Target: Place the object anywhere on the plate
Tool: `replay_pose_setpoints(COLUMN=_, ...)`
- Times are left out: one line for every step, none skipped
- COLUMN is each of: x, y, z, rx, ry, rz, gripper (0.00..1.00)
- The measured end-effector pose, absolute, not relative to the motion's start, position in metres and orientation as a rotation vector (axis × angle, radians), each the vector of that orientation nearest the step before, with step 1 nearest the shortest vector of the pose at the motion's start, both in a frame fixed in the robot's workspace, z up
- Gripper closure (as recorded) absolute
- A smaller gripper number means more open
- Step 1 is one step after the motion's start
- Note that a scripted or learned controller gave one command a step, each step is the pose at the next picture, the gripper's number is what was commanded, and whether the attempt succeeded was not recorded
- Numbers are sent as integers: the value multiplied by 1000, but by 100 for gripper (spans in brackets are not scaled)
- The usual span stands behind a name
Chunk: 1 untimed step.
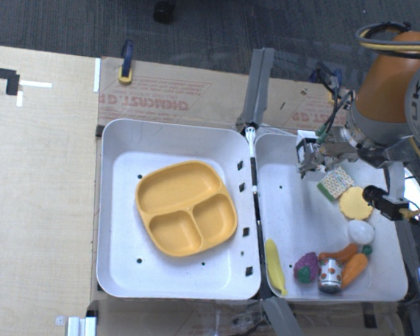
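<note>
A yellow plate (185,207) with three compartments lies in the left bin (112,265). My gripper (312,164) hangs over the far left part of the right bin (280,207), pointing down. Just right of it lies a pale green-and-white checked square (336,184), touching or nearly touching the gripper. A flat yellow round piece (356,204) sits beside that square. Nothing shows as carried by the gripper.
Lower in the right bin lie a white egg (360,233), a carrot (355,267), a small can (330,276), a purple grape bunch (305,266) and a yellow banana (275,267) along the left wall. A grey divider (258,94) rises between the bins.
</note>
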<state>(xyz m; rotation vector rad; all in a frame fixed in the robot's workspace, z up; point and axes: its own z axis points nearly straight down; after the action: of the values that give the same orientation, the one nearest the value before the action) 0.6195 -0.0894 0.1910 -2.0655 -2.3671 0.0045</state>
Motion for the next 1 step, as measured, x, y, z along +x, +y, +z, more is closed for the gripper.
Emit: replay_pose_setpoints(x=605, y=-59, z=191, rx=-1959, ry=-2453, rz=4, gripper=100)
